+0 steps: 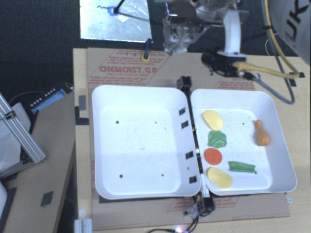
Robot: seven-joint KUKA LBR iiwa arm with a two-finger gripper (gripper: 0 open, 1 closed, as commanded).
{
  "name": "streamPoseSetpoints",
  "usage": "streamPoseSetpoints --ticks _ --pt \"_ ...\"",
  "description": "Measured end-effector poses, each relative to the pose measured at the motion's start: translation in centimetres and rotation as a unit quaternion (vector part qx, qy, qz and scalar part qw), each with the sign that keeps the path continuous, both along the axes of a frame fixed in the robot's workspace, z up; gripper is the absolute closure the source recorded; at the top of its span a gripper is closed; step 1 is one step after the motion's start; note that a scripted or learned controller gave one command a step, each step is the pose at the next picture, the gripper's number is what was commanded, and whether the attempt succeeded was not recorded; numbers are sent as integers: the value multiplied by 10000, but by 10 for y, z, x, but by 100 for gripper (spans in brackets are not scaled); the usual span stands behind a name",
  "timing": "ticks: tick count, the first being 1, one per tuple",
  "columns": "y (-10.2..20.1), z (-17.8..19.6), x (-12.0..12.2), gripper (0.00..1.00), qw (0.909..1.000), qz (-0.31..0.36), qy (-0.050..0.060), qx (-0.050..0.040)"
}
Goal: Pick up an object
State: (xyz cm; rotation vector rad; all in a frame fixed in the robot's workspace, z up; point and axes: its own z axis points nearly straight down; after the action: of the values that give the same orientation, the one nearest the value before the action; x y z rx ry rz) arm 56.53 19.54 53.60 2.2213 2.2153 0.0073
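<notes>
- Objects lay in the right white bin (279, 130): two yellow pieces (212, 120), green lump (217, 139), red disc (213, 156), green pod (241, 167), orange gourd-shaped piece (262, 133)
- Gripper (176, 42) hung beyond that bin's far edge; its grip unreadable

Bench (58, 144) bearing two bins side by side, touching along a hinged middle seam. Left bin (141, 140): no contents. Right bin (272, 130): six items. Along its left side, far to near: chip-shaped piece (212, 120), leafy vegetable piece (217, 139), tomato slice (213, 156), second chip-shaped piece (219, 177). Bean pod (242, 167) just right of the tomato slice. Drumstick-shaped piece (262, 133) near the right wall, well apart from the others. Gripper (177, 38) beyond the bins' far edge, above the seam.
</notes>
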Motion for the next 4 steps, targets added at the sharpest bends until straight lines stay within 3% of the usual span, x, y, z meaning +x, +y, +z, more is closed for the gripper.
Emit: streamPoseSetpoints --ticks 1,2,3,4 --pt "16 -231 5 100 9999 19 108 -27" --pt "18 -105 3 100 10000 35 -42 27" --pt "41 -72 -34 100 10000 53 8 19" --pt "39 -45 -42 100 10000 38 11 12"
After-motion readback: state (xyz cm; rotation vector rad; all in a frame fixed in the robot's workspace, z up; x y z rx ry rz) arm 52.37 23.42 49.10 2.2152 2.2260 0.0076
